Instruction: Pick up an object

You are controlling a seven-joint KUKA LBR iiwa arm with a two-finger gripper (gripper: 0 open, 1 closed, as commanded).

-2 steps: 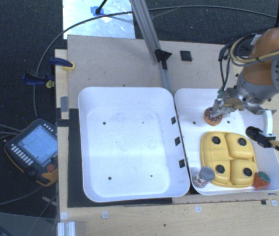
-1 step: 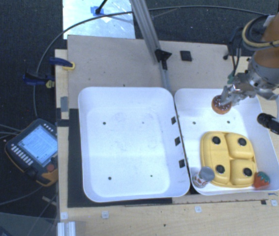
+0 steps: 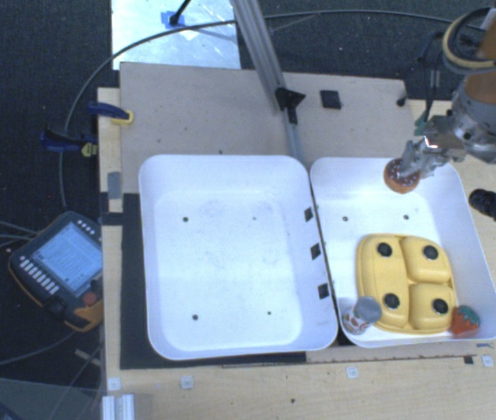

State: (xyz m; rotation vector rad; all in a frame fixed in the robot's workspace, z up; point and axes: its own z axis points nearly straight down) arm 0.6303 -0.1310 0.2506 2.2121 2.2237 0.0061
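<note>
Camera view, item one: small brown round object [image 3: 399, 179], far end of the right bin [image 3: 475, 234], directly beneath the gripper [image 3: 408, 166]. You cannot tell from this angle how the gripper is set or whether it has the object. Step, by your judgement: grasp or first lift. Next calls for a clean rise. Also right bin: yellow four-knob toy [image 3: 405, 283], grey-capped piece [image 3: 361, 313], strawberry [image 3: 466, 320]. Left bin [image 3: 169, 234] alongside.

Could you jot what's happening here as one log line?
gripper: over right bin's far edge, at small round brown object | grasp: unclear
</note>
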